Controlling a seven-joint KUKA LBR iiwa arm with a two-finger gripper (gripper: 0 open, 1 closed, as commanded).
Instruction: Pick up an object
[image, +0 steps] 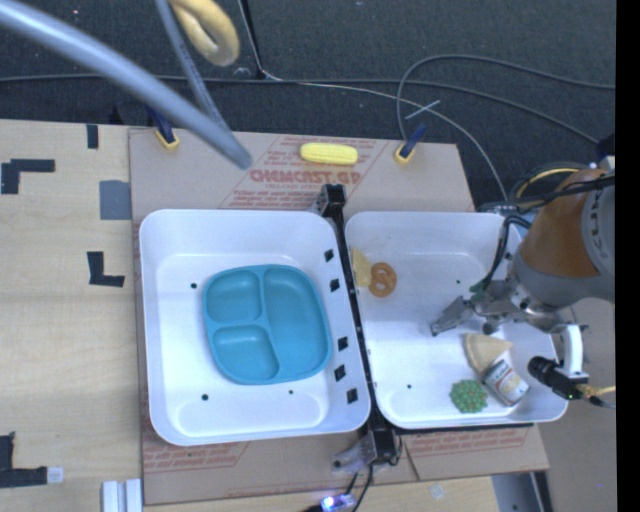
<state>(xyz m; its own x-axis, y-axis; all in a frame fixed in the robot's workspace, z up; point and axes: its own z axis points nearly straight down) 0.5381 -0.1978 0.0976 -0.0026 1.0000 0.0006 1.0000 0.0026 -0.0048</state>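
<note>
— Gripper (455, 318) placement is seen in the camera view over the right bin (420, 235), toward its right half, the arm (560, 245) with its orange band being carried in from the right edge.

— Can its state be told?

— It cannot be told; the tip is pointed left and too little is resolved there. Nothing is seen held at it.

— What is found near it?

— A pale wedge-shaped piece (486, 349) is laid just below and to the right of the tip, close but apart. A small bottle (505, 381) is set touching that piece on its lower side, tilted, and a green bumpy object (468, 396) is placed just left of the bottle, near the bin's front wall. An orange pretzel-shaped item (382, 279) is found well to the left of the tip, near the divider, with a yellowish item (360, 267) just beside it.

— And the other bin?

— A blue sectioned plate (267, 322) is held in the left bin (170, 240), well apart from the tip. A yellow corn-like object (328, 153) is laid on the cardboard (200, 170) behind both bins.
</note>
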